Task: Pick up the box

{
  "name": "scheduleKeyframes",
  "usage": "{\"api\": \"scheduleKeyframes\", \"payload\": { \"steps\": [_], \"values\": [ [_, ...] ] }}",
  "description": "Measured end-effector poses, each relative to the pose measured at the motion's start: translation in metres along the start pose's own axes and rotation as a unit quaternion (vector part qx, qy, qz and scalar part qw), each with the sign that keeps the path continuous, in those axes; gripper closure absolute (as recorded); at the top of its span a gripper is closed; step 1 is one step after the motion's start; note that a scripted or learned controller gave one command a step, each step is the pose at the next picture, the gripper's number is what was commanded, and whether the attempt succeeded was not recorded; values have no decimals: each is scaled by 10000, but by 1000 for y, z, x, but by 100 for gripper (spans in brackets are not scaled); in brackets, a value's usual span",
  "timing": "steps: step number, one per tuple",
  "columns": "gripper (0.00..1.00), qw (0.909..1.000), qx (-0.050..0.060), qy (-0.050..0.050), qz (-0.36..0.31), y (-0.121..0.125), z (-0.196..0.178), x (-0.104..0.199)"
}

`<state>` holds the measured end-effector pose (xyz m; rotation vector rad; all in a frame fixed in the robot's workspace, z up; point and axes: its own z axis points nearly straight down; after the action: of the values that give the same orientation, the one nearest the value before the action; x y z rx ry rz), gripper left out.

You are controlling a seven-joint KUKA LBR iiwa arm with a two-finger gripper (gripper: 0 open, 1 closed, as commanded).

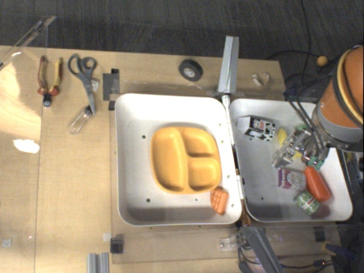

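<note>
A small black-and-white box (260, 127) lies flat in the upper left of the right bin (259, 206). A purple-and-white packet (291, 180) lies lower in the same bin. My gripper (294, 148) hangs low over the middle of the right bin, between the two, just right of and below the black-and-white box. The grey arm with its orange band (347, 92) comes in from the right edge. Nothing is visibly held.
An orange carrot-like toy (317, 184) and a green can (307, 203) lie at the right bin's lower right. A yellow piece (281, 135) sits beside the box. The left bin (133, 152) holds a yellow divided tray (185, 158) and an orange item (219, 200). Scissors (86, 78) and pliers (49, 78) lie on the bench.
</note>
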<state>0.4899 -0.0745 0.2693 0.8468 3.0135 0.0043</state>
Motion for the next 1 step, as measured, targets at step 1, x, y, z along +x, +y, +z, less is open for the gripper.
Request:
{"api": "scheduleKeyframes", "payload": {
  "steps": [1],
  "values": [
    [100, 9935, 8, 12, -1135, -43, 21, -26]
  ]
}}
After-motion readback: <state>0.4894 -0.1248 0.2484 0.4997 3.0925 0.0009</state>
